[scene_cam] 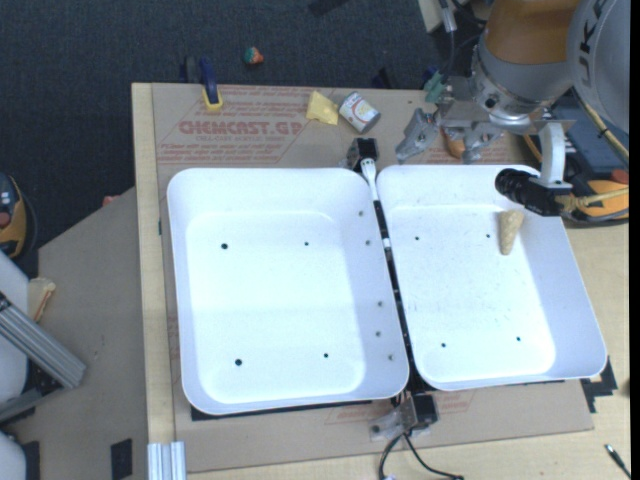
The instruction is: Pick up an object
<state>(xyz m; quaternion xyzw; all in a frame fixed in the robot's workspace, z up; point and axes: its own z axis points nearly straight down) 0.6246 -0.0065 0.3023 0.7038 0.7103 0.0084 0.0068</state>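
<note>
Gripper [445, 148] hangs just beyond the far rim of the right bin [560, 368], its two metal fingers [412, 144] spread apart with nothing clamped between them. A small orange-brown bit [456, 147] shows in the gap; whether it touches either finger cannot be told. Inside the right bin, near its far right corner, lies a tan cone-shaped piece [510, 231], well apart from the gripper. Touching the right bin's left side is the left bin [200, 368]. Beyond the right bin's far left corner sit a black item [362, 152], a small pale box [358, 111] and a yellow scrap [322, 108].
</note>
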